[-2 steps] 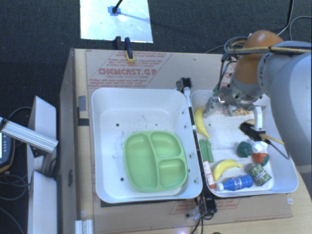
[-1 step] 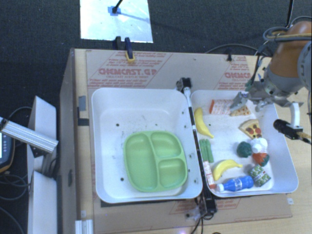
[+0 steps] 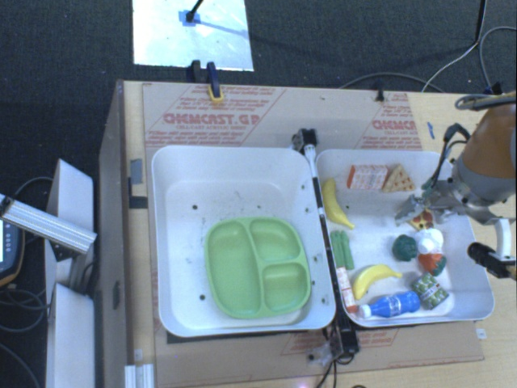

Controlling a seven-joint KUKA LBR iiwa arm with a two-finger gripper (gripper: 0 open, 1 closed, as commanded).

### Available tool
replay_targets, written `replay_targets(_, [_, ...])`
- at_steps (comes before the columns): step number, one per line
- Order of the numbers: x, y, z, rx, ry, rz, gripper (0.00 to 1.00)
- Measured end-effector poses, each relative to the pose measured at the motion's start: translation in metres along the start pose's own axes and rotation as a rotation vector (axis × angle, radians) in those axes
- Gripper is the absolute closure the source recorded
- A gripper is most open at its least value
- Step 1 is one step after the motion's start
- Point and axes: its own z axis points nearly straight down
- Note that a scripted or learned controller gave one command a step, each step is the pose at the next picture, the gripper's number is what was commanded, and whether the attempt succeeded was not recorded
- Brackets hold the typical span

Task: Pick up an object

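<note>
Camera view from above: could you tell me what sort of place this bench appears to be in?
Probably a robotics lab test bench, not a kitchen. Two white bins sit on a protective-film-covered board, one holding a green divided tray, the other toy food like a banana. The arm's gripper reaches in, and loose cables trail around.

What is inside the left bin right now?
The left bin holds one green divided plate, its three compartments bare. Whatever lies under the plate is covered from view.

The bench sheet reads "CHEMCAST GP" in red, repeated at right.
</note>
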Motion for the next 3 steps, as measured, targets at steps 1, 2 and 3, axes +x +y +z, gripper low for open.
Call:
replay_targets(1, [0.013, -0.033, 0.019, -0.006, 0.000, -0.001, 0.00])
replay_targets(2, [0.001, 0.035, 0.019, -0.004, 0.000, -0.004, 0.00])
replay_targets(3, [0.035, 0.086, 0.022, 0.012, 0.004, -0.004, 0.00])
